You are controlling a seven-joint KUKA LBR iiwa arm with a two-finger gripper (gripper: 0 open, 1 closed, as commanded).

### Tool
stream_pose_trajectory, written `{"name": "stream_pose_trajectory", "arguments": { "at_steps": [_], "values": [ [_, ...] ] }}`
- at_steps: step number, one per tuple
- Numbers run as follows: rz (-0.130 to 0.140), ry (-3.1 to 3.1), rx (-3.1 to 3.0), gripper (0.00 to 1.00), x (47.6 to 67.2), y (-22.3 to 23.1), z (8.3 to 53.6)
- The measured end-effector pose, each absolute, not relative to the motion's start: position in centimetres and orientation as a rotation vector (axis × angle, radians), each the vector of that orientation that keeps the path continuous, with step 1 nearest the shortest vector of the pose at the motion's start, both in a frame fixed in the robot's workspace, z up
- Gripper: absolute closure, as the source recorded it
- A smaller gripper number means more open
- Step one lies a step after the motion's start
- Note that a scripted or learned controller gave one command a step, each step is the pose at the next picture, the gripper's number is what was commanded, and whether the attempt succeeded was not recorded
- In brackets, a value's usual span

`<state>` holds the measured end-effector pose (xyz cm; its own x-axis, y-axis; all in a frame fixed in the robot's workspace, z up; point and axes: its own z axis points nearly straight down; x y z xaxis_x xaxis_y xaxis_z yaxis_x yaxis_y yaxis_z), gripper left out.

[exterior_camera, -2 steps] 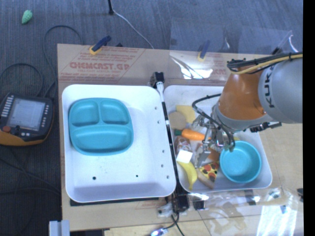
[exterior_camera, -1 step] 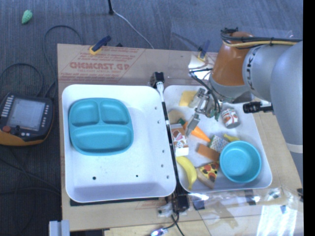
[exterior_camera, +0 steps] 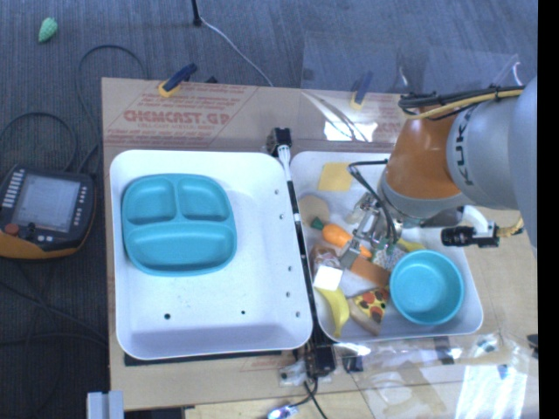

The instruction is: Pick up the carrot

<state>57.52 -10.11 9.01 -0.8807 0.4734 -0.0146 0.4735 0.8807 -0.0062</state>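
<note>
Right bin: shallow white plastic bin (exterior_camera: 305, 234) holding the small orange carrot with a green top (exterior_camera: 336, 234), lying near the bin's left wall. Metal two-finger gripper (exterior_camera: 365, 225) just right of the carrot; whether it is open or closed cannot be told. Also inside: round blue plastic bowl (exterior_camera: 426, 287), yellow banana (exterior_camera: 334, 307), pizza slice (exterior_camera: 372, 304), pale yellow square slice (exterior_camera: 335, 177). Left bin (exterior_camera: 201, 334): blue three-compartment plastic tray (exterior_camera: 178, 223).

Red print reading "CHEMCAST GP" runs along the far left part of the brown protective sheet (exterior_camera: 175, 116) under the bins. Letters on the grey arm (exterior_camera: 489, 147) are too cut off to read.
</note>
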Motion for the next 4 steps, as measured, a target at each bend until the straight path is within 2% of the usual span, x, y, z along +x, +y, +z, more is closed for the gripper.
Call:
{"name": "stream_pose_trajectory", "arguments": {
  "at_steps": [1,2,3,4],
  "values": [
    [-0.011,3.021,0.758,1.00,58.0,-10.0,10.3],
    [0.002,2.695,1.604,1.00,58.4,-3.7,18.6],
    [-0.005,2.694,1.611,0.00,58.2,-3.9,18.4],
    [-0.005,2.788,1.449,0.00,52.0,-4.1,18.3]
  ]
}}
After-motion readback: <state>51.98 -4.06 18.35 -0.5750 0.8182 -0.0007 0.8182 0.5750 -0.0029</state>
